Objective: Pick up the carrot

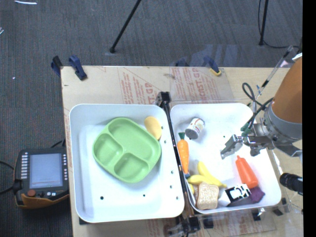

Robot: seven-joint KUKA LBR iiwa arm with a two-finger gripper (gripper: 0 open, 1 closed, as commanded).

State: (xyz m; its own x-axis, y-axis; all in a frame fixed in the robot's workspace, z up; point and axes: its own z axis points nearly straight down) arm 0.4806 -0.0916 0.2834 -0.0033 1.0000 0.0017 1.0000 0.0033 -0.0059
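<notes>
Carrot [183,154] is lying against the left wall of the right bin [224,110], just beside the banana [211,174]. Claw [231,147] is hovering right of it, fingers spread, gripping nothing, probably lining up a descent.

Your arm [289,100] shows a broad orange band, rounded in section, with a grey collar directly below it. Below the collar you have a cluster of grey metal wrist parts with darker recesses. Black cable loops run along the wrist's left side, and a short green piece shows where they meet the metal. The gripper [231,147] is grey, with slim angular fingers [228,149]. A thin pale rod runs alongside the orange band.
</notes>
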